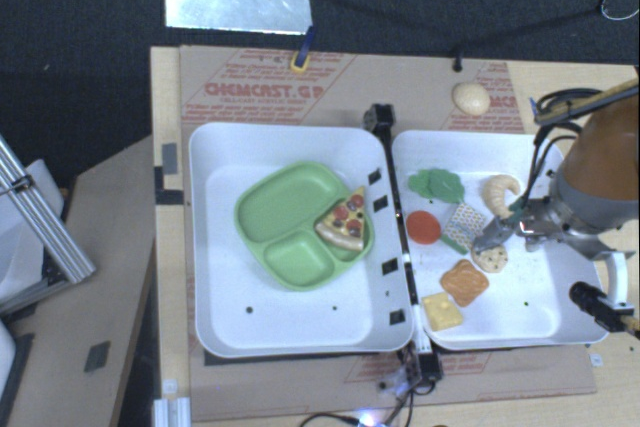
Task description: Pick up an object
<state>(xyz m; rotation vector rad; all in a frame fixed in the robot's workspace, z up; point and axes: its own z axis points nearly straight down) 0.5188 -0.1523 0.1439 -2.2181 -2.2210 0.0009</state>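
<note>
Several toy foods lie in the right bin (530,320): a green leafy piece (436,184), a red tomato slice (424,227), a grey-speckled wedge (461,224), a pale shrimp-like piece (499,190), a round cookie (491,259), an orange nugget (464,281) and a yellow cracker (442,311). My gripper (492,239) reaches in from the right and hovers low over the cookie and the wedge's right edge. Nothing shows between its fingers.
The left bin (225,315) holds a green divided plate (275,205) with a pizza slice (345,222) on its right side. A beige ball (471,97) rests on the cardboard behind the right bin. Black clips (381,118) run along the seam between the bins.
</note>
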